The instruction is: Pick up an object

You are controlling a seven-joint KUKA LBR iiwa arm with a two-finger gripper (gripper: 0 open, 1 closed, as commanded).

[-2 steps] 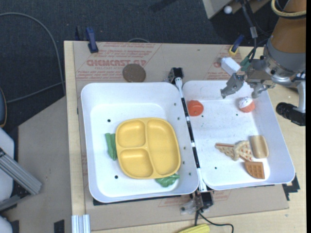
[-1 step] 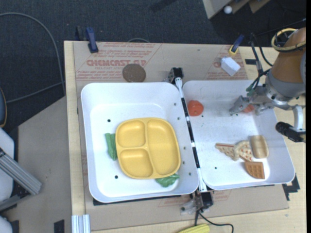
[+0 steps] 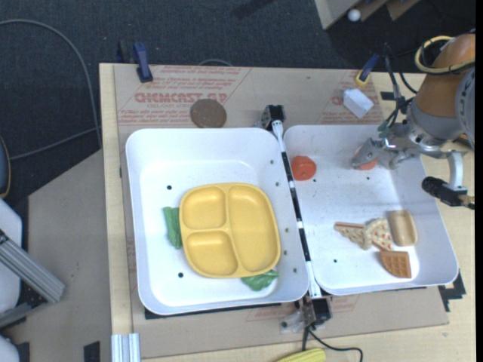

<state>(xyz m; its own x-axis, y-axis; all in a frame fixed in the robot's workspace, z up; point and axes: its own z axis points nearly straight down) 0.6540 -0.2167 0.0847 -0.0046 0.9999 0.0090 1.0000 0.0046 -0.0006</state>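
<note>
My gripper (image 3: 370, 155) hangs low over the far part of the right bin (image 3: 339, 277), on the grey arm with its orange band (image 3: 453, 59). A small red-orange piece (image 3: 367, 166) shows just under the gripper's tip; whether it is gripped is unclear. A red round slice (image 3: 303, 167) lies to the gripper's left by the bin's divider. Nearer the front lie a pizza slice (image 3: 366, 234), a tan bun (image 3: 401, 227) and a waffle piece (image 3: 397, 263).
The left bin (image 3: 151, 164) holds a yellow divided plate (image 3: 229, 228) with green leaves (image 3: 173, 226) tucked under its left and front edges. On the bench behind the bins sit a brown disc (image 3: 208, 114) and a white block (image 3: 358, 102).
</note>
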